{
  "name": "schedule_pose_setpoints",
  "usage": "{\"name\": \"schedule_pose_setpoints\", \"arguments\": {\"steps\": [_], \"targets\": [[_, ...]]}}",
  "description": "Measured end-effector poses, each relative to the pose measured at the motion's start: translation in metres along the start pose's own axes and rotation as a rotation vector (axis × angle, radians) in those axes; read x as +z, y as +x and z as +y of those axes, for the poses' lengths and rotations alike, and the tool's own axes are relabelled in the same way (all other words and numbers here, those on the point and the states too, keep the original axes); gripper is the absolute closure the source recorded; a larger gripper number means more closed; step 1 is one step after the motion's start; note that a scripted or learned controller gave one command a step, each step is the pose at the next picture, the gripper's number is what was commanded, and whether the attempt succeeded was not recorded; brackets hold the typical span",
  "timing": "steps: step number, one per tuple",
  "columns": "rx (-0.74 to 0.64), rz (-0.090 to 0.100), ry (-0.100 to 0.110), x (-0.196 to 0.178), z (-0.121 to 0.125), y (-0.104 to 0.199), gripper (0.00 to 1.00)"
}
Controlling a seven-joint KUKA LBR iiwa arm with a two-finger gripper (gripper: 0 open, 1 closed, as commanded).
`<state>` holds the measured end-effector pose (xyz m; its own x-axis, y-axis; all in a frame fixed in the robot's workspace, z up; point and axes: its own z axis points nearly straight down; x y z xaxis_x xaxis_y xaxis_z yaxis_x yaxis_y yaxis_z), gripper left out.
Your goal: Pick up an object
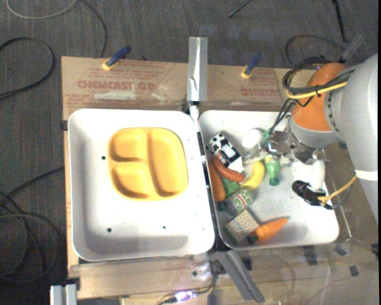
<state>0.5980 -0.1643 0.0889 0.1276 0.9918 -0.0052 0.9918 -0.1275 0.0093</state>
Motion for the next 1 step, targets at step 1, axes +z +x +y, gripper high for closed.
{"name": "schedule_pose_setpoints", "arguments": {"steps": [1], "targets": [[-0.001,-0.002,-0.003,-0.0105,0.0011,0.0002,1.00]]}}
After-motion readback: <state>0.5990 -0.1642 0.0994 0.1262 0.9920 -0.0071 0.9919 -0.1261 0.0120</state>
